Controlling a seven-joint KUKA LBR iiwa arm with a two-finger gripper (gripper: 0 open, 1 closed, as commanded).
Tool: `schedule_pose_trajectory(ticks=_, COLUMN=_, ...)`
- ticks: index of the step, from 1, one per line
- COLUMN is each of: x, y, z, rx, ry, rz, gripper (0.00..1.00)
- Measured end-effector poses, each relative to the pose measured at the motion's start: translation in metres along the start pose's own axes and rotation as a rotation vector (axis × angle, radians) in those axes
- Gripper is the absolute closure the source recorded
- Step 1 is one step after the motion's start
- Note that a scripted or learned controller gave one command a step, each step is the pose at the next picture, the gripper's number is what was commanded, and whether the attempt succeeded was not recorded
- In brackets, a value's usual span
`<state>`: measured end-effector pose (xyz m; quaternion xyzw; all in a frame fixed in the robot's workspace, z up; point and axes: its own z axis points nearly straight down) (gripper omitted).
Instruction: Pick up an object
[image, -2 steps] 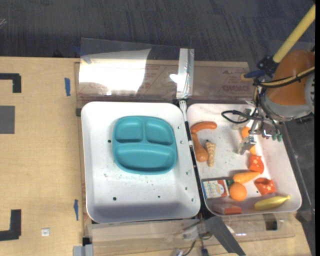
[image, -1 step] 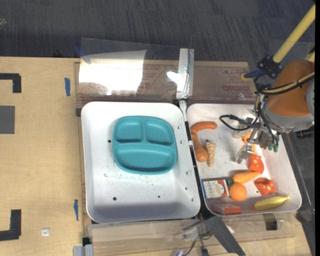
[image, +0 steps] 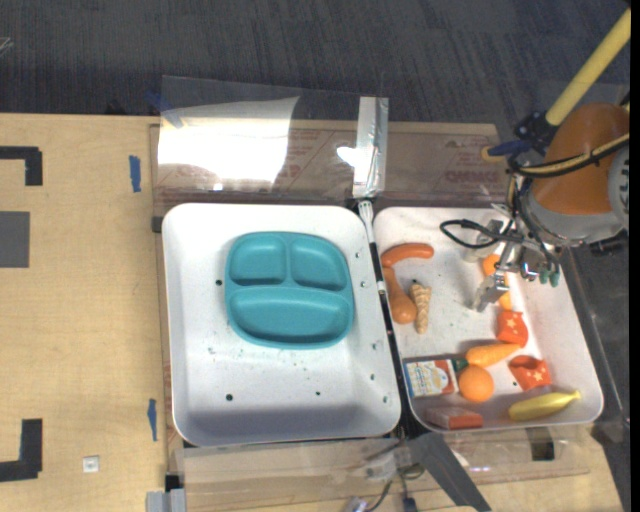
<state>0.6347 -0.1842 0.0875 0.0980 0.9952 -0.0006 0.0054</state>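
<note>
The gripper (image: 492, 292) hangs low in the right bin (image: 585, 345), its jaws apparently pinched together on nothing, just left of a small orange piece (image: 491, 266) and above a red piece (image: 511, 327). To grasp well, it should spread the jaws, centre them over one piece and descend clear of its neighbours. The teal tray (image: 290, 288) occupies the left bin (image: 190, 330).

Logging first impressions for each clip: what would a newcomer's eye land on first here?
Most likely the teal divided plate, lying alone in the left bin. Next comes the cluster of play food in the right bin: a sausage, an orange and a yellow banana near the front edge. The gripper hangs over that bin's far right part.
</note>
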Motion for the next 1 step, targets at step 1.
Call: schedule_pose_trajectory(ticks=1, x=0.0059, y=0.0096, z=-0.0004, rx=-0.002, ry=0.004, rz=0.042, gripper=0.0)
